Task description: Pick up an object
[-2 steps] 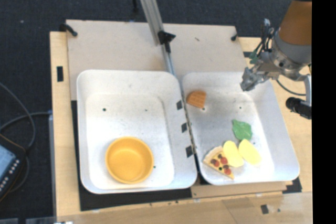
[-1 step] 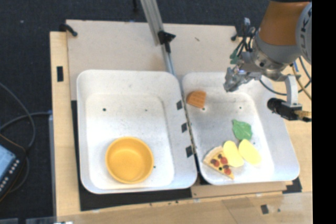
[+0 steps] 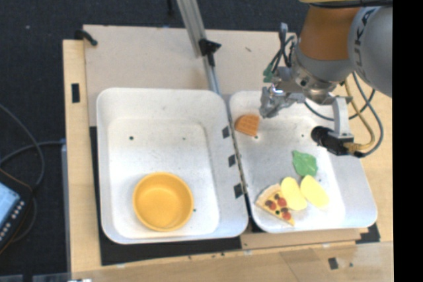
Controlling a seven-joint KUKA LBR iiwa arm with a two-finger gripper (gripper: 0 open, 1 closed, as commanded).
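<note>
We see the grey arm point(image 3: 357, 16), with its orange band above the wrist, reaching in from three o'clock and ending in the hand point(image 3: 271, 104) at the twelve o'clock end of the right bin point(image 3: 350, 208). The hand hangs over the bin's upper left corner; we cannot tell whether it is spread or closed, since the metal parts blur together at this slant, and we see nothing gripped in it.

Just beside the hand, toward seven o'clock of it, lies a small orange-brown piece point(image 3: 247, 125) (it looks like a bit of toy bread), close against the bin's left wall. Whether the hand touches it we cannot tell.

Toward five o'clock in the same bin lie the other things: a green leaf-shaped piece point(image 3: 305, 162), below it two pale yellow pieces point(image 3: 305, 193) side by side and touching, and at their seven o'clock a toy pizza slice point(image 3: 274, 205) with red spots, touching the nearer yellow piece.

The left bin point(image 3: 112, 109) sits edge to edge with the right one on the bench point(image 3: 139, 53). In it, toward six o'clock, stands a yellow bowl point(image 3: 163, 201), upright. A slanted metal rail point(image 3: 192, 10) rises from between the bins toward twelve o'clock.
</note>
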